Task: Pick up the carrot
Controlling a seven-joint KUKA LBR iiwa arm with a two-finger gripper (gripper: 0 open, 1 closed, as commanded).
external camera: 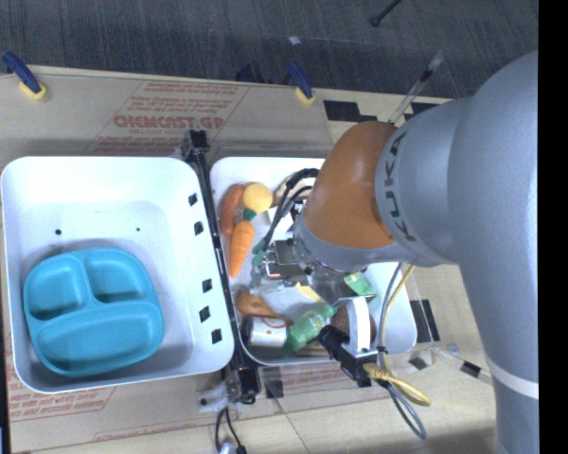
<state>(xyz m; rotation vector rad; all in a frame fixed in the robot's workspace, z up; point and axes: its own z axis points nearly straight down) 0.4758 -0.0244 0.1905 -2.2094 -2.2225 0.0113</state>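
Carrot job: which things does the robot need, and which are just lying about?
Needed:
carrot
gripper
right bin

Lying about:
blue tray in the left bin
yellow ball
green bottle
can

- Arm (pixel 473 159) entered from the right of the camera view, its bulky grey links covering the upper right of the frame.
- Orange band (pixel 355 192) sat above the wrist, facing the camera, with the grey wrist section just below it.
- Arm was bent steeply downward, wrist pointing toward the bench surface.
- Gripper (pixel 282 261) hung beneath the wrist, mostly hidden by the arm's own bulk; only some dark metal hardware showed at its left side.
- Cables looped beside the wrist, black on its left, yellow lower right.
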